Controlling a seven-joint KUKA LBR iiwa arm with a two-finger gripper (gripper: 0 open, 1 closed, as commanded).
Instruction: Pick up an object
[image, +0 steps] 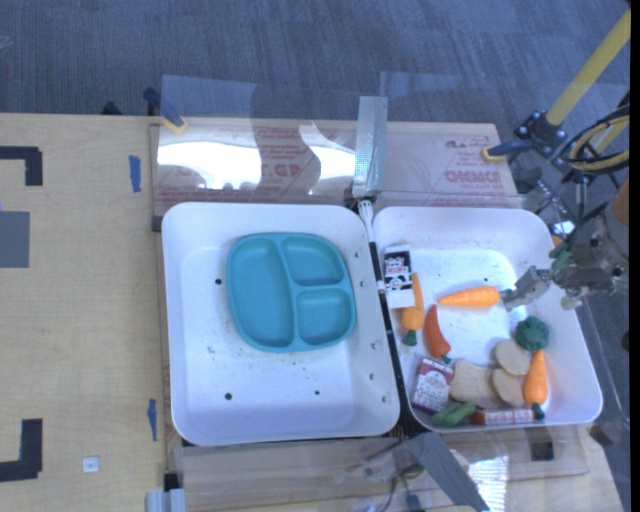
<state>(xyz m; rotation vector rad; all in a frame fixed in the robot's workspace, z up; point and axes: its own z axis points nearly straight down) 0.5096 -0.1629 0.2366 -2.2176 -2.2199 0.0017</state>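
Lowest in the view, along the near wall of the right bin (585, 395), lies a crowd of small play foods: a dark red packet (432, 385) with a white label, a green pod (455, 411) just below it, two tan bread-like slices (492, 381), and a small orange carrot (537, 377) standing nearly upright at the right end of the row.

Going from the left, the left bin (190, 330) holds a teal divided plate (291, 291) with three compartments — it sits well away from the pincer, on the far side of the wall between the bins. Just past that wall, in the right bin, a small white card with a dark print (398, 270) lies flat, with an orange-and-yellow piece (413, 312) below it and a red-orange pepper-like piece (436, 334) beside that.

Next comes the long orange carrot (469, 297), lying crosswise, smooth and tapered, its thick end towards the pincer. The gripper (524, 288) reaches in from the right, tilted, its grey tip just beside that thick end — touching or nearly so. Whether its fingers are apart or closed cannot be told, and nothing is seen held between them. A dark green broccoli-like lump (532, 332) sits just below the pincer.
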